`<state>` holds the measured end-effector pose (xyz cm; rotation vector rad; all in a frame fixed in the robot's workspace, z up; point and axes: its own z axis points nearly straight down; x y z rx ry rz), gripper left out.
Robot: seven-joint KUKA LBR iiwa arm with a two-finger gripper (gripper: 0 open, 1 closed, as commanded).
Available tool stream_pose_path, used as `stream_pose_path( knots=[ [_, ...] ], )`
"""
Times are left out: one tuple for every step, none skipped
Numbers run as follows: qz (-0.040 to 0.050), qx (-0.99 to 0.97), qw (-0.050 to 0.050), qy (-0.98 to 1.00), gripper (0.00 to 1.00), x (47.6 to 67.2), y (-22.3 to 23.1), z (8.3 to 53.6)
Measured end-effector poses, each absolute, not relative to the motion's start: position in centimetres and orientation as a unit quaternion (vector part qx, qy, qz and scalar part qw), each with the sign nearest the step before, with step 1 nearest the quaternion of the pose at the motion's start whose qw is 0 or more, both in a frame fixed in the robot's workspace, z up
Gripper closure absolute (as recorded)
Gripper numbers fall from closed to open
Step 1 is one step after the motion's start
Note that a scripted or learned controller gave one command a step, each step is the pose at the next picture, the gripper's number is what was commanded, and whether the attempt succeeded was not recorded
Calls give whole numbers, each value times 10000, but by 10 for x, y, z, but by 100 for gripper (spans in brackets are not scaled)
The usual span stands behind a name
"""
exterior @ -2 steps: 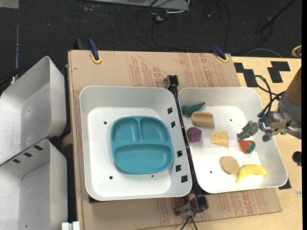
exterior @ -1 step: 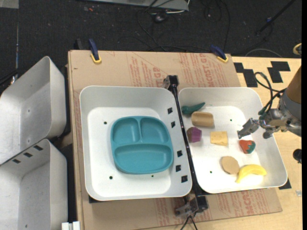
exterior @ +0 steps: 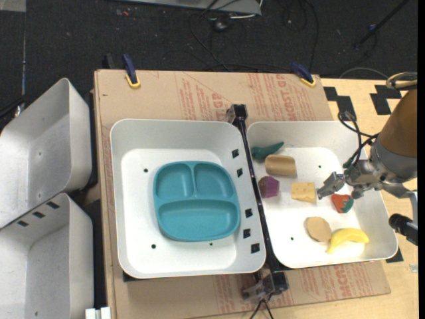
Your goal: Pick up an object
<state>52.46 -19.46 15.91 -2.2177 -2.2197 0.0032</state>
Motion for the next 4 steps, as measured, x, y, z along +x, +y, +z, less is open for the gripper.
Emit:
stream_pose_path(
  knots=[
    [-30,-7072,-60,-7069,0,532,-194,119],
    [4,-7074,6,-7068,0,532,-194,91],
    [-3,-7074,-5,-7068,100,532,-194,103],
    [-15,-7058,-29,-7084,100,536,-188,164]
  ],
)
